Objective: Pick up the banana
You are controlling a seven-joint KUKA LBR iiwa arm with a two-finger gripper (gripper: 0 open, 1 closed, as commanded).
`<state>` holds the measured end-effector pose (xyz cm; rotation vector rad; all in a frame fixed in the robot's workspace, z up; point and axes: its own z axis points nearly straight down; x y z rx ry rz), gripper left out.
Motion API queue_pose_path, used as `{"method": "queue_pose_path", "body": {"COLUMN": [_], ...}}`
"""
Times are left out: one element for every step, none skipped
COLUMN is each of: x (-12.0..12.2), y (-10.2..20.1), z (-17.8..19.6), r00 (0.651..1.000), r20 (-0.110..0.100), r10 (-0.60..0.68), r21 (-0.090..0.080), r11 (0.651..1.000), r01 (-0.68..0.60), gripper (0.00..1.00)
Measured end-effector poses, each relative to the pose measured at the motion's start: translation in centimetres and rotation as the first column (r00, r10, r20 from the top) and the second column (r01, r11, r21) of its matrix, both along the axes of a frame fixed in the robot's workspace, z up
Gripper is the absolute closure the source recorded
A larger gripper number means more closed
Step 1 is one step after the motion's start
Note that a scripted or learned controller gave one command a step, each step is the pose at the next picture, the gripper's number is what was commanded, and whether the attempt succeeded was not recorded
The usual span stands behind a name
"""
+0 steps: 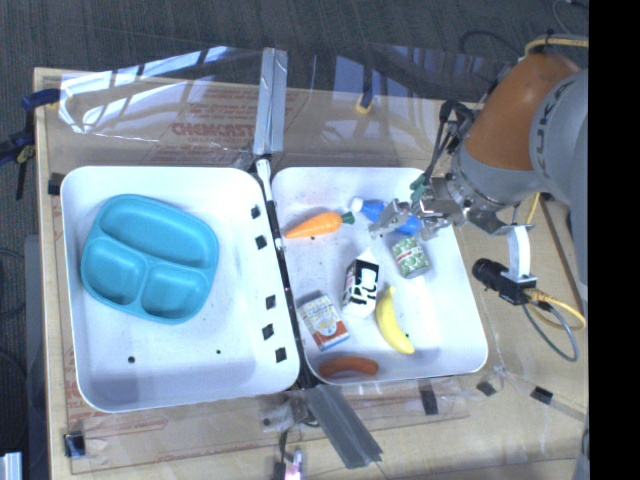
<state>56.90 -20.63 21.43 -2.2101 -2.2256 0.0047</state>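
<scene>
In the right bin [455, 353], near its front wall, a brown sausage [348, 367] lies. Just beyond it, the yellow banana [393, 322] lies free between a small carton [324, 321] and bare floor. Farther back, well apart from the banana, my gripper [408, 215] hangs over a green can [409, 256]; I cannot tell how it is set.

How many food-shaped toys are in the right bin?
3: carrot near the divider at the far side, banana mid-front, sausage along the front wall. Others may hide under the gripper.
</scene>
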Motion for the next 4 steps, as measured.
{"method": "queue_pose_path", "body": {"x": [-6.82,-7.61,-7.59,-7.52], "y": [-0.37,0.41,0.17,-0.48], "z": [-9.98,-10.36,-10.35,-10.37], "r00": [0.942,0.974,0.995,0.954], "r20": [0.024,0.058,0.054,0.049], "r10": [-0.335,-0.220,0.084,0.297], "r21": [0.006,-0.007,-0.022,-0.028], "r11": [0.942,0.975,0.996,0.955], "r01": [0.335,0.220,-0.083,-0.295], "gripper": [0.00,0.00,0.00,0.00]}}
